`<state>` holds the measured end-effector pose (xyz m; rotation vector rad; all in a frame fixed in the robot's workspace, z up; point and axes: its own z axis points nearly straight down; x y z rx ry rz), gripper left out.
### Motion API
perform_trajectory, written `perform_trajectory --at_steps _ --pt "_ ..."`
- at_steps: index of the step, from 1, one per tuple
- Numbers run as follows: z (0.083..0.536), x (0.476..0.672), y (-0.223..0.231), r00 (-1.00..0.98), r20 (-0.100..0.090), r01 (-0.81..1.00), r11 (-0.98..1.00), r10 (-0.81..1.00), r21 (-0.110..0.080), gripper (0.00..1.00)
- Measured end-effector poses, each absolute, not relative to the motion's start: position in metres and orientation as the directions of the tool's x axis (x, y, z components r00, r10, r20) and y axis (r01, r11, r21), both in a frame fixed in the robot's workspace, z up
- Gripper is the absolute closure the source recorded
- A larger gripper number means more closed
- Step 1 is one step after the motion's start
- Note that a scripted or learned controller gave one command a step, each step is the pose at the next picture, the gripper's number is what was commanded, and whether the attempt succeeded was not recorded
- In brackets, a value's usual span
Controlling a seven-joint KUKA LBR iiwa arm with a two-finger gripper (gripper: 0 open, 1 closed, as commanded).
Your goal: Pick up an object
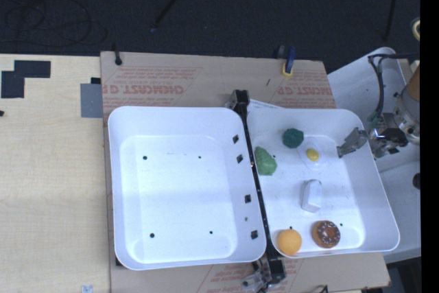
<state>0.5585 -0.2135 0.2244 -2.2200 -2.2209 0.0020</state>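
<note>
The right bin (384,216) holds several small objects. A dark green lump (293,138) lies at the back, with a small yellow piece (312,154) just to its right. A light green lump (265,162) rests against the left wall. A pale grey block (311,195) sits mid-bin. An orange ball (289,241) and a chocolate doughnut (326,234) lie near the front edge. My gripper (353,142) hovers at the bin's right side, a little right of the yellow piece, touching none of the objects.
The left bin (116,147) sits beside the right one, with a black divider rail (250,175) between them. Both stand on a cardboard sheet (171,82) over the wooden bench. Cables and arm hardware (391,127) crowd the right edge.
</note>
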Motion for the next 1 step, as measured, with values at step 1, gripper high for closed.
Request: perform_trajectory --at_steps 1 --pt "0.2244 0.5585 -0.2135 0.0 0.0 1.0 0.0 1.0 -0.002 0.0"
